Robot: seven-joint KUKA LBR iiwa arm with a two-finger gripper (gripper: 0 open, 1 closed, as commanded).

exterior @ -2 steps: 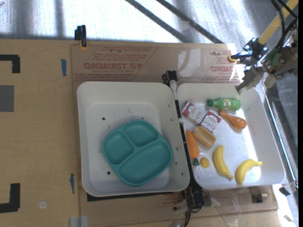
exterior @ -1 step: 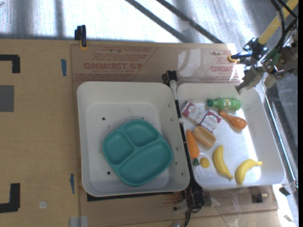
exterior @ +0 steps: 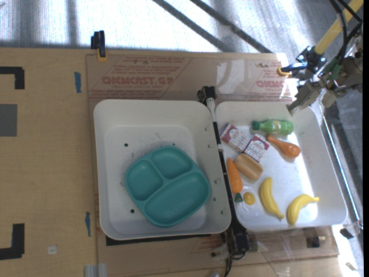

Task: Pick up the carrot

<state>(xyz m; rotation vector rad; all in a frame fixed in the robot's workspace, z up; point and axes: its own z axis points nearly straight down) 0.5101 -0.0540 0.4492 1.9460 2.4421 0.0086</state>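
Observation:
The carrot (exterior: 234,176) is a slim orange piece with a green tip. It lies lengthwise along the left wall of the right bin (exterior: 330,172), next to a brown bun (exterior: 248,167). My gripper (exterior: 301,101) hangs over the bin's far right corner, well away from the carrot and above a green bottle (exterior: 273,126). Nothing shows in its grasp.
The right bin also holds two small cartons (exterior: 244,141), an orange pear-shaped item (exterior: 283,146), a small yellow fruit (exterior: 248,198) and two bananas (exterior: 271,197). A teal divided plate (exterior: 167,184) lies in the left bin (exterior: 109,154). A black clamp (exterior: 206,93) sits between the bins.

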